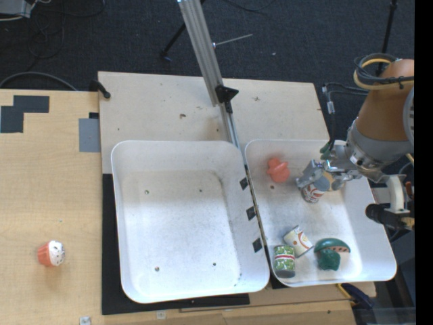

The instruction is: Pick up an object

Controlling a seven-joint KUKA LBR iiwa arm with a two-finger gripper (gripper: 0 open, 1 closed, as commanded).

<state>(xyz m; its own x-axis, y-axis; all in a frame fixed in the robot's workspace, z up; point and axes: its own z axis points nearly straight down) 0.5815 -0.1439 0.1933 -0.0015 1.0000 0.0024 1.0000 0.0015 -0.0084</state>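
gripper low in right bin, at a small red-and-white can; finger state: cannot tell. no lift evident, so pick judged not done; orange object near.

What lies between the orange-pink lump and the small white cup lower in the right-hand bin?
In the camera view, only bare white floor of the right-hand bin separates the orange-pink lump from the small white cup.

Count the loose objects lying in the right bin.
4 clearly visible: an orange piece near the back left, and along the front a green can, a cup and a green toy. A fifth item may sit at the gripper, partly hidden.
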